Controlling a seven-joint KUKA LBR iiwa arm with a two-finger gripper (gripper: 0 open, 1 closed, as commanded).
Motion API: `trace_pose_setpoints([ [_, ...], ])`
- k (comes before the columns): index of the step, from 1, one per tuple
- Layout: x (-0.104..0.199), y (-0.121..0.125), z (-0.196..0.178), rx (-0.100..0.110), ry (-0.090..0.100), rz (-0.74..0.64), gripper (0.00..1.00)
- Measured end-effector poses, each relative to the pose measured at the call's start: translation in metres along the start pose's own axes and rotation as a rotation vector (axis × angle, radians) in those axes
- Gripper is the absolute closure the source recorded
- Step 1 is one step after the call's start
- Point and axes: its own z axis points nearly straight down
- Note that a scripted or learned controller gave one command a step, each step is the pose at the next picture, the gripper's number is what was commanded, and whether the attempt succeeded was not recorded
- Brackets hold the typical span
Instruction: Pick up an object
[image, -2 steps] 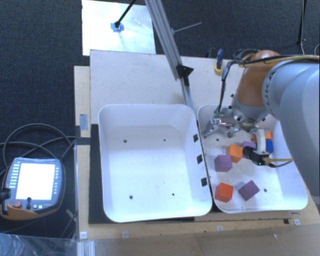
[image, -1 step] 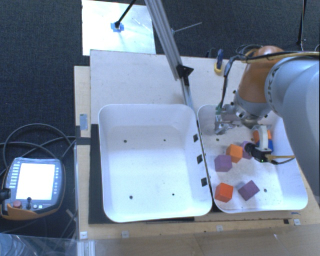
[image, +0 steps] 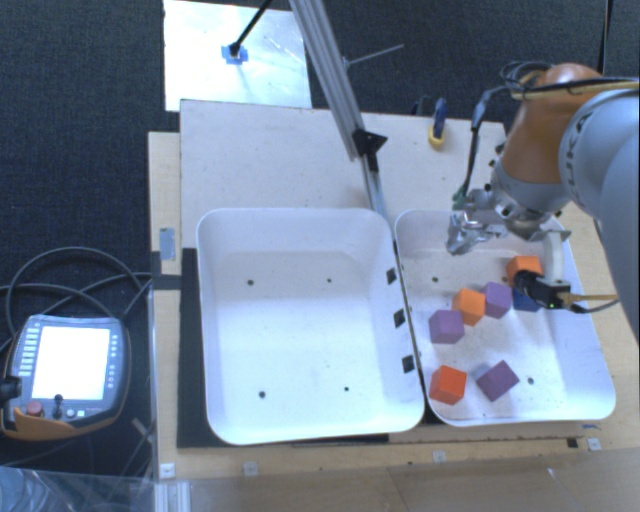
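Although nothing is gripped at this moment, several small blocks are offered in the right bin (image: 600, 395). Nearest the camera, an orange cube (image: 448, 384) and a purple cube (image: 497, 379) are seen lying apart from each other on the bin floor. Behind them, a second purple cube (image: 446, 325), a second orange cube (image: 469, 305) and a third purple cube (image: 498, 299) are set in a loose row, the last two touching. Farther back, an orange block (image: 521, 267) and a dark blue piece (image: 524, 299) are partly hidden beside a black part of the tool.

Such blocks are judged light, rigid and flat-sided, so a hold across two opposite faces is advised; the near orange cube, standing clear of its neighbours, is judged the easiest to take.

No objects are seen in the left bin (image: 230, 300).

Farthest off, the gripper (image: 467, 232) is held above the back of the right bin; whether it is spread or pressed together cannot be told.
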Motion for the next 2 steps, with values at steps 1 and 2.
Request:
trace_pose_setpoints([
  [1, 0.007, -0.005, -0.057, -0.002, 0.000, -0.003, 1.00],
  [2, 0.006, -0.003, -0.112, -0.002, 0.000, -0.003, 1.00],
])
